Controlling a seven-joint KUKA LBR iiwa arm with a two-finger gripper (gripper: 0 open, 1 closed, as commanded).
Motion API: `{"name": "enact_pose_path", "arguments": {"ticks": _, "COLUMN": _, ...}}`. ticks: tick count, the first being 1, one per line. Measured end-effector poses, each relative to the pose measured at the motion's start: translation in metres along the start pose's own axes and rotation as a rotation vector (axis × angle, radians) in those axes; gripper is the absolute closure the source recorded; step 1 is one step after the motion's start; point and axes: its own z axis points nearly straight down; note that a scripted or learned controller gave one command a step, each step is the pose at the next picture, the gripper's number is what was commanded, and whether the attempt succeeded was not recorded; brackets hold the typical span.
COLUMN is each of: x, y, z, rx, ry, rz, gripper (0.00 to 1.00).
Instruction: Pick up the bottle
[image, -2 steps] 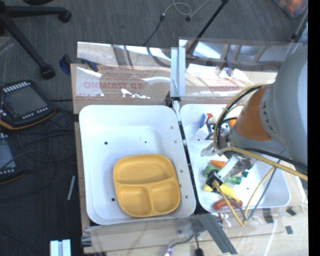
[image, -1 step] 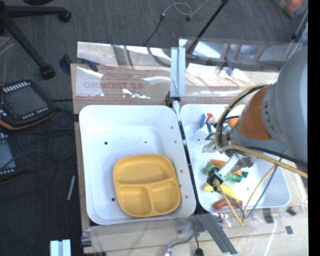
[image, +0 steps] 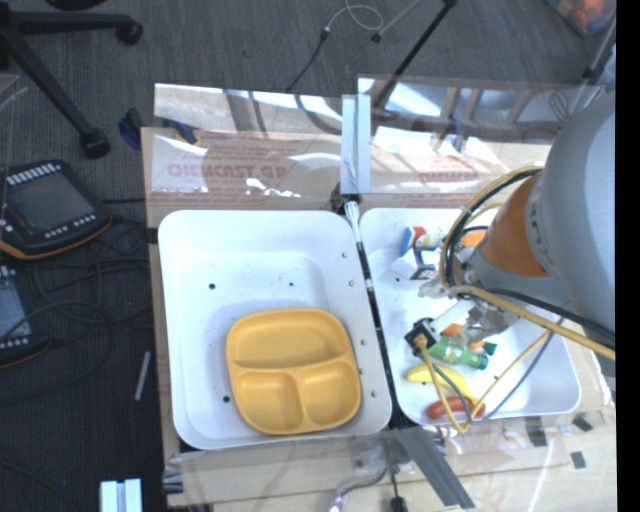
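Camera view: the grey arm's hand (image: 478, 322) hangs low in the right white plastic bin (image: 560, 395), just above the small green plastic bottle (image: 458, 352) lying among toys. Its grip state I cannot tell. Judged: the reach-and-grasp step; next, closing squarely across the bottle.

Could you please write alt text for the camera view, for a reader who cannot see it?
A grey robot arm with an orange band reaches from the right over the right white bin, above a green bottle lying among small toys, including a yellow banana. The left white bin holds a yellow divided plate.
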Motion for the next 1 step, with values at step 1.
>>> {"name": "enact_pose_path", "arguments": {"ticks": 1, "x": 0.0075, "y": -0.0053, "z": 0.0241, "rx": 0.045, "ry": -0.051, "rz": 0.005, "gripper": 0.00}}
